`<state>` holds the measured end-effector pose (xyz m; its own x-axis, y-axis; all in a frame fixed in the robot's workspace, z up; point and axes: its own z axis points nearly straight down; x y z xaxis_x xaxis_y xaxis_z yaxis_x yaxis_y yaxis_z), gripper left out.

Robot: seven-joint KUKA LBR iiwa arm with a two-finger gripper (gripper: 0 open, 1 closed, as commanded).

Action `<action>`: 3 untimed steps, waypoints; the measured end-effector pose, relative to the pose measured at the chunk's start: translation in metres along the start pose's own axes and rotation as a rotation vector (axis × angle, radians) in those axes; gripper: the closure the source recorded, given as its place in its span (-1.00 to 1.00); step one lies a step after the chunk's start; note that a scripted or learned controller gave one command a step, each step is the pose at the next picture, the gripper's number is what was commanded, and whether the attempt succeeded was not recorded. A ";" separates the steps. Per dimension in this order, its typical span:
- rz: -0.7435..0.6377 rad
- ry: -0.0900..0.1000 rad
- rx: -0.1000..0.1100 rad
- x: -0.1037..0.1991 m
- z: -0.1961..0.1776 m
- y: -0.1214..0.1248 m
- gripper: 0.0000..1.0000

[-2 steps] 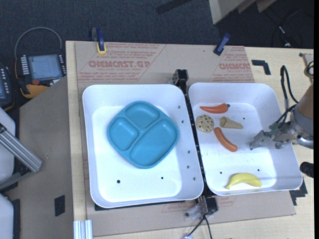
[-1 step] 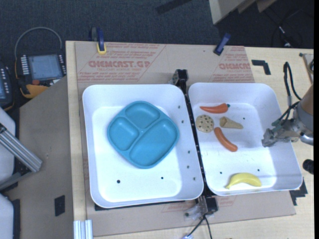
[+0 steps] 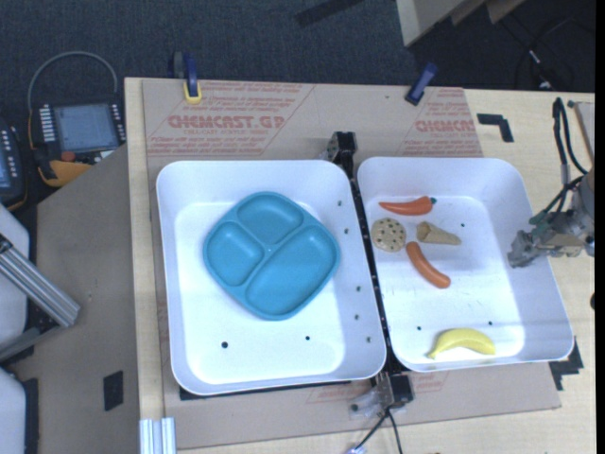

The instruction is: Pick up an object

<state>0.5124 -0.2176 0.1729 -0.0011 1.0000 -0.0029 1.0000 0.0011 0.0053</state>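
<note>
Spanning most of the view, the surface [image 3: 284,112] carries two shallow white bins side by side. The left bin [image 3: 189,348] holds a blue divided plate [image 3: 272,253], lying flat and slightly turned. The right bin [image 3: 492,187] holds the small items: a yellow banana [image 3: 462,343] near its front edge, an orange sausage [image 3: 427,265] at the middle, a red-orange chili pepper [image 3: 406,205] toward the back, a tan cone-shaped piece [image 3: 439,235] just beside it, and a round cookie [image 3: 388,234] near the bin's left wall.

Any of these looks like a light, stiff plastic toy with a smooth, somewhat slippery skin, so a firm pinch across the narrow middle should serve best. The sausage seems the easiest candidate: it lies apart from its neighbours, and its straight body offers two parallel sides to close on. The banana is also well separated, though its curve would likely let it twist.

The gripper [image 3: 529,249] sits at the right rim of the right bin, well apart from the sausage, which lies toward the bin's centre. Whether it is wide or narrow I cannot tell; nothing shows between its tips.
</note>
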 end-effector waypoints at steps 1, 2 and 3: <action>-0.001 -0.002 -0.004 -0.002 -0.064 0.006 1.00; 0.000 0.001 0.002 -0.002 -0.070 0.007 1.00; -0.005 0.006 0.006 0.055 -0.077 0.002 1.00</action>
<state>0.5136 -0.1624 0.2500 -0.0065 1.0000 0.0033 1.0000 0.0065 -0.0008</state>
